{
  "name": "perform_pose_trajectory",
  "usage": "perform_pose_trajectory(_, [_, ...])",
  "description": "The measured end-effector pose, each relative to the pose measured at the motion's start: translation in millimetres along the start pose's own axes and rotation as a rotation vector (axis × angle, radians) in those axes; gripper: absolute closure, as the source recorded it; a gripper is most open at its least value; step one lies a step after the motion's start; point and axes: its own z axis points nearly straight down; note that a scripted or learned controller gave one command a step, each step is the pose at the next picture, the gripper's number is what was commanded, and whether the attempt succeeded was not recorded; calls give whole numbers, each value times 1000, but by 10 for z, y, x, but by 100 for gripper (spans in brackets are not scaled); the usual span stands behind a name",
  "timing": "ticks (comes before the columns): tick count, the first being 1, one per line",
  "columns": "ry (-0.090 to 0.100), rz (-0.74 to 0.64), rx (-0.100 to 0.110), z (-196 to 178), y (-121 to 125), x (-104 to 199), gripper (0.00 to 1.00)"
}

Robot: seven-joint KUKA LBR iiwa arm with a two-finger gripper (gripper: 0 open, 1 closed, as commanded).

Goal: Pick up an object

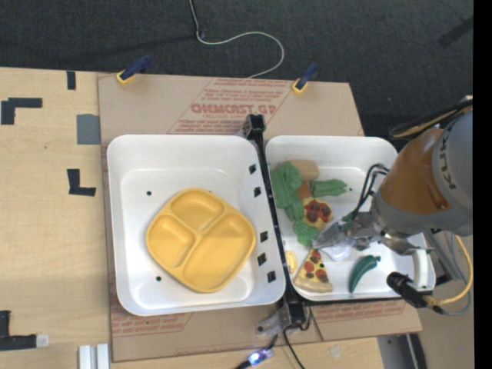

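- My gripper [327,235] hangs low over the right bin [374,146], among toy food; whether it is open or closed, I cannot tell.
- Just beside it: pizza slice [314,270], green pepper [362,271], leafy greens [287,184].
- A yellow divided plate [201,239] lies in the left bin [123,206].

Even, bright overhead light | soft shadows inside white bins [123,206] | mild glare | slightly soft focus
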Motion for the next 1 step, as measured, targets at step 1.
perform_pose_trajectory(1, [0, -1, 3, -73, 0, -4, 100])
